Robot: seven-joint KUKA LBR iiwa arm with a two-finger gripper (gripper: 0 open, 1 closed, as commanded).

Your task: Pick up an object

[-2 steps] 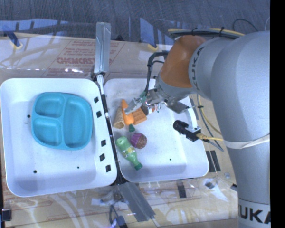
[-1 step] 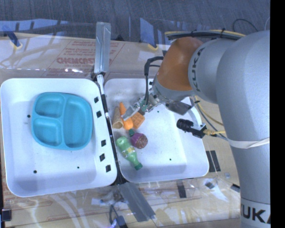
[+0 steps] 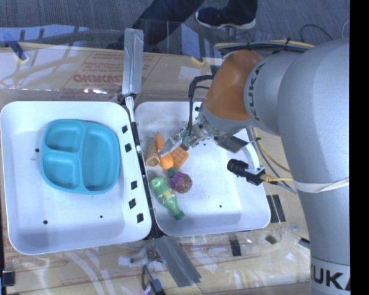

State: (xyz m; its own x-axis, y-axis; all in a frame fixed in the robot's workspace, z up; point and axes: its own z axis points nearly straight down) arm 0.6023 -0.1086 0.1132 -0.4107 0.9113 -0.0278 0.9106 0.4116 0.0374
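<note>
One camera here, fixed high over the bench (image 3: 61, 72), looking down at a slant. Both white bins (image 3: 12, 183) sit full in frame, left bin at picture left. Beyond the bins, at the top, floor and someone's shoe (image 3: 224, 18). The arm (image 3: 301, 103) looms large at right, nearer the lens.

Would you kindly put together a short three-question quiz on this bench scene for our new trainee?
1. True or false: the blue divided tray lies in the left bin.
2. Which item lies nearest the front wall of the right bin?
A. ice cream cone
B. green bottle
C. purple toy
3. Fill in: the claw is over the ____ bin.

Key: 1 true; 2 B; 3 right.
</note>
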